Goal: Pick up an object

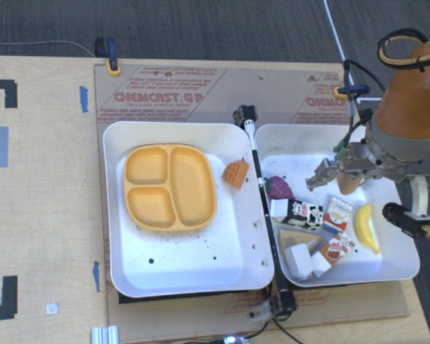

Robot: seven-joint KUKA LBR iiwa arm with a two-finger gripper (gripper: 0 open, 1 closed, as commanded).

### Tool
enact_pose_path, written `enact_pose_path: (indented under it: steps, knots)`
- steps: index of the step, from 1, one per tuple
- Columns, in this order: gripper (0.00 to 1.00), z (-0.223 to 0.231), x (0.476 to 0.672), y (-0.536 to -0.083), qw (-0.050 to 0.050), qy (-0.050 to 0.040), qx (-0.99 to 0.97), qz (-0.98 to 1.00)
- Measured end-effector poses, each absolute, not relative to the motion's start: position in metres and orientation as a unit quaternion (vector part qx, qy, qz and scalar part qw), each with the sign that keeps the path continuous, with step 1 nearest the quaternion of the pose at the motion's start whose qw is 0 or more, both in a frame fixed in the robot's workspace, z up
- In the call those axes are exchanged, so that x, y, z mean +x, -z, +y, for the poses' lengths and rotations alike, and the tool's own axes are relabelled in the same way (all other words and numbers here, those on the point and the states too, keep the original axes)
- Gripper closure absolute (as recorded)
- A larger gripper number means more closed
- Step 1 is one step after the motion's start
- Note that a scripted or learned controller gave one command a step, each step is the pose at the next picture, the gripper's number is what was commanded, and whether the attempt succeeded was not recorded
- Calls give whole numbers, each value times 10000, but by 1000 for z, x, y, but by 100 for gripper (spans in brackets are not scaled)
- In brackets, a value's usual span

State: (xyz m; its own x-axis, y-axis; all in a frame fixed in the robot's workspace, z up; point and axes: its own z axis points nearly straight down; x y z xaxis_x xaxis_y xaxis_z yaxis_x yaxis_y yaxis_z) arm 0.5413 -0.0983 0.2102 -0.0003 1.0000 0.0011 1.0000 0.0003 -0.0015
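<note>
A: The arm (408,99) hangs over the right bin (408,264), wrist above its far right part. The left bin (129,264) holds the yellow tray (170,187) in its middle and an orange bit (236,173) near its right edge.

B: And the gripper (330,174)?

A: Low over the middle of the right bin, pointing toward the divider. Whether it is open or closed, I can't tell from here. I see nothing in it.

B: What would it take?

A: My guess is something from the pile at the near left of that bin: a purple lump (279,188) by the left wall, a cow-print box (306,213), small packets (338,210), white blocks (304,260) at the near corner. The banana (365,228) lies by itself near the right wall.

B: Which way does the banana lie?

A: Long axis runs far to near, tip toward the near edge, curve bowing toward the right wall.

B: What could go wrong?

A: The pile is tight, things touching and overlapping. A descent there could land on two at once, or nudge a flat packet aside and come up bare. Close to the walls, the wall itself could get in the way.
</note>
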Motion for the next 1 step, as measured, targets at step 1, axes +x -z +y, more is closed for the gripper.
enact_pose_path:
  steps: [1]
  knots:
    - [0,-153,623,-172,-6,1,-7074,-7068]
